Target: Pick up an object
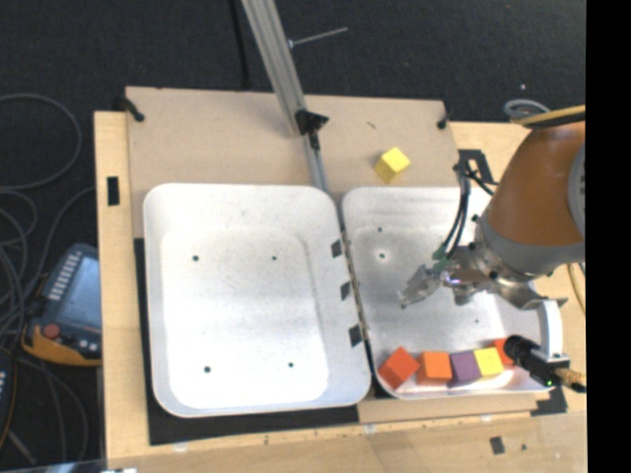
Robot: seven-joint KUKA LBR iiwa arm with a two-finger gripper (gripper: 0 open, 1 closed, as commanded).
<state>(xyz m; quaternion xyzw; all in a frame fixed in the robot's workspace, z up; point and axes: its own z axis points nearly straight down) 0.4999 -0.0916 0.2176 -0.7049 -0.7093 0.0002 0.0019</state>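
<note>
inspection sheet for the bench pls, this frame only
Surface: tan bench bearing left bin and right bin side by side.
Job's things: red-orange block, orange block, purple block, yellow block in a row along the right bin's near edge.
Clutter: a yellow cube on the bench behind the bins.
Grippers: pincer over the right bin, nothing seen between its fingers.
Cables: black loops on the floor at left.
Surroundings: handheld pendant at left; metal rail behind.

The grey arm (537,205) (orange band above its wrist) reaches in from the right, bent downward. Its gripper (419,289) points left and down, both fingers slightly spread, nothing between them.
</note>
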